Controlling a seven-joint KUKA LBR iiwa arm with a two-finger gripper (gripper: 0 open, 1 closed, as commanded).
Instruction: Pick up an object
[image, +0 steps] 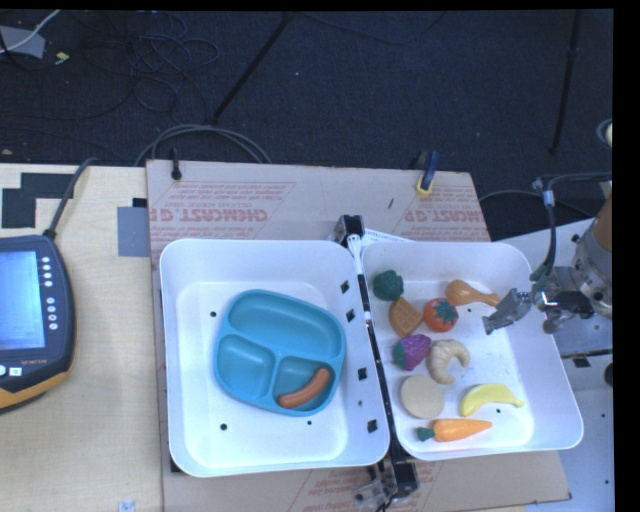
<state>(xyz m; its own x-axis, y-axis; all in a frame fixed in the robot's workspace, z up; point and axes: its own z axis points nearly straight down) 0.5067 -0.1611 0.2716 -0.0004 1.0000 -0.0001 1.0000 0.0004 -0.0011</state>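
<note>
Cardboard-covered tabletop (300, 205) with two white bins, blue tray (262, 335) holding sausage (305, 387) at left, toy food at right, pincer (522, 310) spread wide above right bin (555, 420), holding nothing.

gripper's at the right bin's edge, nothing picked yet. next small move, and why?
Probably ease the gripper left and down toward the chicken drumstick. It is the nearest item, just left of the tip, and it lies apart from the tomato and croissant, so there is room around it. Nothing shows between the fingers.
</note>
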